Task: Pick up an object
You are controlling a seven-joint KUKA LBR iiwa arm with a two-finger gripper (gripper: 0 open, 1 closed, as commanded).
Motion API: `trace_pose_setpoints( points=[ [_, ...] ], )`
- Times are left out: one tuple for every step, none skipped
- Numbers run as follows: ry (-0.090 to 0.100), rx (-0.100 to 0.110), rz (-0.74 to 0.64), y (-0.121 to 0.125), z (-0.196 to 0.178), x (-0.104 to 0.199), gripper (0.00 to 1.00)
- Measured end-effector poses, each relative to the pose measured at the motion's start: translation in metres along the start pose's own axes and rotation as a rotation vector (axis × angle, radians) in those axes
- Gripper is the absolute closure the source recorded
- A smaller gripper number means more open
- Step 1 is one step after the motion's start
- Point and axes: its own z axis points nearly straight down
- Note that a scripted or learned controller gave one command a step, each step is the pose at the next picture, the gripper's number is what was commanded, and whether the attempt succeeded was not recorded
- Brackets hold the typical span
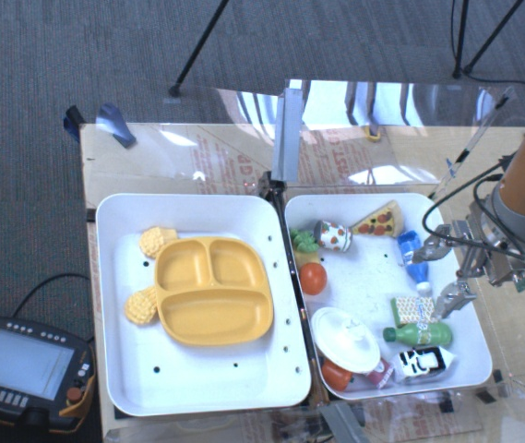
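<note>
The pick had, as far as I could judge, not yet succeeded. The gripper (454, 298) hung low over the right side of the right bin (370, 280), and nothing was seen between its fingers; it looked slightly spread, one light finger pointing down toward the objects, but this was hard to confirm. Just under and beside it lay the nearest candidates: a small checkered box (412, 309), a green bottle (417, 333) on its side touching that box, and a black-and-white item (423, 361) near the bin's front corner. A blue object (413, 254) lay just behind the gripper, partly covered by cables. Further left in the same bin were a white bowl or lid (347, 338), a red tomato (313, 278), a pizza slice toy (378, 221) and a small cup (334, 236). The left bin (124, 340) held a yellow divided plate (214, 290) with two waffle-like pieces touching its left edge. What was left was to close on one object and lift it. The arm was cut off at the right, the fingertips blended with the white floor of the bin, and a red thing under the bowl was mostly hidden.
</note>
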Motion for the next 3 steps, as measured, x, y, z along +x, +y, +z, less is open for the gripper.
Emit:
trace_pose_setpoints(
  points=[
    [0.003,-0.002,0.332,-0.023,0.134,-0.012,0.0],
    [-0.002,-0.001,0.329,-0.002,0.134,-0.065,0.0],
    [-0.007,-0.005,0.34,-0.024,0.132,-0.002,0.0]
  ],
)
